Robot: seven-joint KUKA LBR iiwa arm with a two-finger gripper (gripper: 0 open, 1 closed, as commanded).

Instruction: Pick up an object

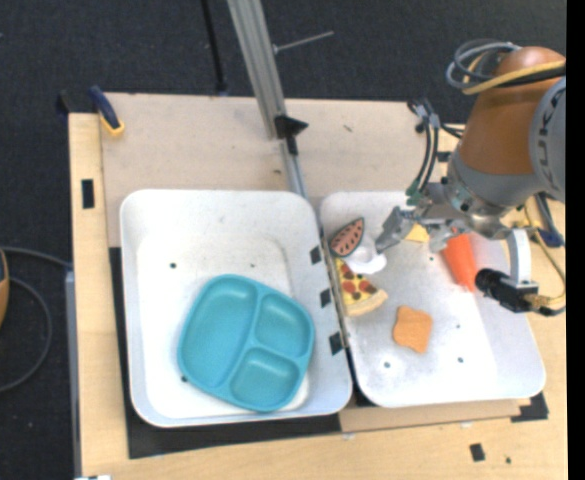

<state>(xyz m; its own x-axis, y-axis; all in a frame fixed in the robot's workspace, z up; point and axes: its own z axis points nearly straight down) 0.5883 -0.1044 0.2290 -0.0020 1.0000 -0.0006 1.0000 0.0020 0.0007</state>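
The gripper [397,230] hangs over the right bin [502,368], fingers apart and holding nothing, just right of the watermelon slice [348,236] at the bin's far-left corner, probably positioned to descend.

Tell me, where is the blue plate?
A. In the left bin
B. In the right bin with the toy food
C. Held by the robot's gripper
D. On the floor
A: the blue plate lies flat in the left bin, while the pizza slice and the carrot sit in the right bin.
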